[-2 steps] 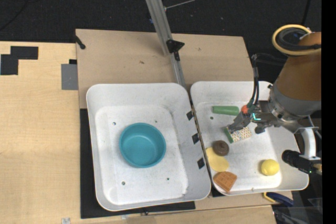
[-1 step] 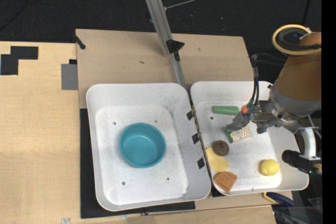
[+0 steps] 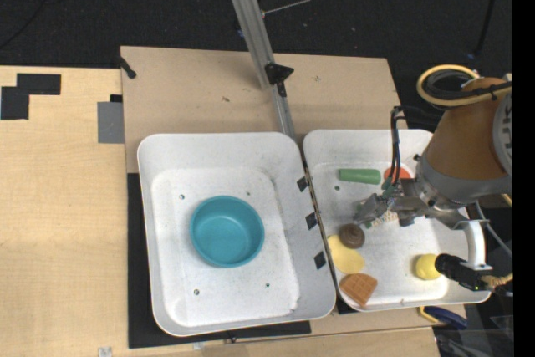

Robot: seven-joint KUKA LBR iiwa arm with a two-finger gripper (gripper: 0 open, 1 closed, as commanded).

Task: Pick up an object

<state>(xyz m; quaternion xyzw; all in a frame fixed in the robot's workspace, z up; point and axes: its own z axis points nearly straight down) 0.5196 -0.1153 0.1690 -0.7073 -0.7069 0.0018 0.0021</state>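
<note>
— Two white bins side by side: left bin first, right bin next to it. Anything big to lift?

— Only the teal bowl, alone in the left bin. Probably light and stiff, but smooth and wide; best taken by pinching across the rim, never around the body.

— And the arm?

— Reaches over the right bin, well apart from the bowl. Gripper low near that bin's middle; cannot tell whether spread or pressed together, too dark and cluttered there. Nothing visibly pinched.

— So which small things, then?

— Green piece toward the far side: long and narrow, likely rigid, easy to pinch across the short width. Yellow lump by the left wall: possibly soft, awkward so close to the wall. Waffle-like piece at the near rim: flat, hard to get under. Yellow ball on the near right: probably light, apt to roll.

— Closest to the gripper?

— Brown round piece, just beside it, touching or nearly touching the yellow lump. Looks small, light and firm; might squirt out sideways. Best squeezed squarely across the widest part.
</note>
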